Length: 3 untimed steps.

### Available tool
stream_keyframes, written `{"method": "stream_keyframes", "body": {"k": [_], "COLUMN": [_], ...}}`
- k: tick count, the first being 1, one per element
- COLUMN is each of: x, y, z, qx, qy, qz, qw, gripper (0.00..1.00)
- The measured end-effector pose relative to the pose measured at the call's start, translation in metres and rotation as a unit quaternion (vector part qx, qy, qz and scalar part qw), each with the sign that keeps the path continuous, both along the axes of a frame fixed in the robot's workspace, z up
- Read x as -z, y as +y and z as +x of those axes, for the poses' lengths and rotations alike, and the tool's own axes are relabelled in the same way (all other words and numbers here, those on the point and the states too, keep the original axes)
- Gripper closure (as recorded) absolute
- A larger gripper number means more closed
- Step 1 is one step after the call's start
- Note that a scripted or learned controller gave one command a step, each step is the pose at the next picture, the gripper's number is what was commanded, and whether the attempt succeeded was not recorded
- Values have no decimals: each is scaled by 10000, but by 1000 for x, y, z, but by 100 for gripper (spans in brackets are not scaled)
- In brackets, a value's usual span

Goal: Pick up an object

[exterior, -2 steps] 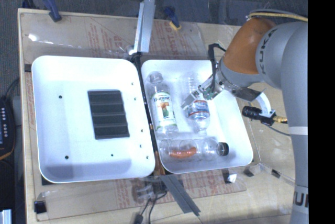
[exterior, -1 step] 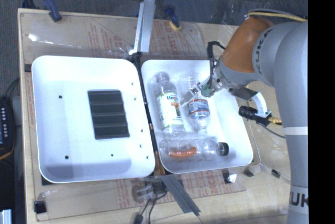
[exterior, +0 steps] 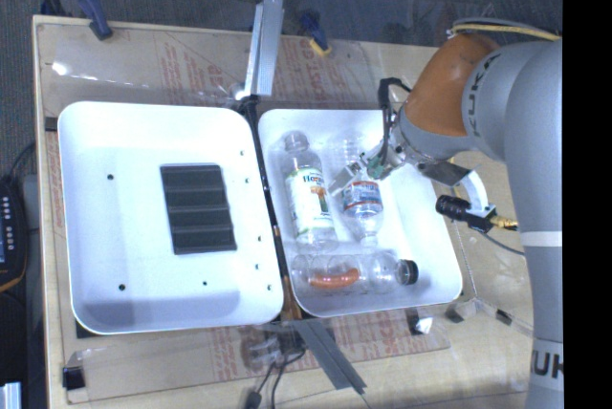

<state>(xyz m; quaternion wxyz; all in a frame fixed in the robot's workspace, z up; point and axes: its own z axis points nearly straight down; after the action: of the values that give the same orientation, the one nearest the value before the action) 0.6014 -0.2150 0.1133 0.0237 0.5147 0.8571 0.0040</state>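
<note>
Fingers' state I couldn't tell; the gripper (exterior: pixel 373 166) sat by a blue-labelled bottle (exterior: pixel 363 200), its print unreadable, right bin (exterior: pixel 435 249) crowded.

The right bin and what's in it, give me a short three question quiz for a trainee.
1. True or false: the dark ribbed block lies in the same bin as the bottles.
2. Which bottle lies along the near wall of the right bin? A) the white-labelled bottle B) the black-capped bottle C) the blue-labelled bottle
3. Fill in: the gripper is just above the ____-labelled bottle.

Key: 1 false, it lies in the left bin. 2 B. 3 blue.
</note>
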Motion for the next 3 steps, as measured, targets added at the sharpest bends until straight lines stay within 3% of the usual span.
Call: {"method": "stream_keyframes", "body": {"k": [2,3], "x": [1,20], "y": [-2,5], "z": [-6,-19], "qx": [344,316], "qy": [14,218], "qz": [12,94], "qw": [9994,9992], "gripper": [0,0]}}
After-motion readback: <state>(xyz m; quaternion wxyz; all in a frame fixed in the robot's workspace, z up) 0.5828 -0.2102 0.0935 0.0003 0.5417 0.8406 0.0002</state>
